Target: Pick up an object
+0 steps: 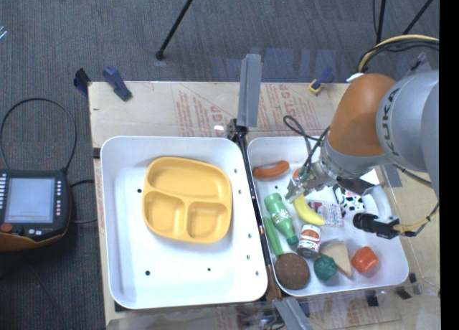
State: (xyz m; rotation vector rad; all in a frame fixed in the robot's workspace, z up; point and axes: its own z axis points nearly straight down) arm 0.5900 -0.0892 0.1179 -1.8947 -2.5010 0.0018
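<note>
Gripper (300,181) hung low over right bin (399,250), arm (373,124) above and right of it. Hot dog (270,170) just left of gripper, banana (308,211) right below it, green bottle (280,217) below-left. Small can (310,239), brown patty (292,270), green ball (325,267), orange pepper (364,259) further below. Yellow divided tray (188,199) well left, in left bin (122,250).

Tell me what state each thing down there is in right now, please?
Yellow tray: upright, sections bare, alone in the left bin.
Green bottle: lying on its side in the right bin.
Banana: lying flat, just under the gripper.
Sausage: lying flat near the far wall.
Small jar: standing, lid on.
Gripper: low over the right bin, holding nothing I can see.
</note>
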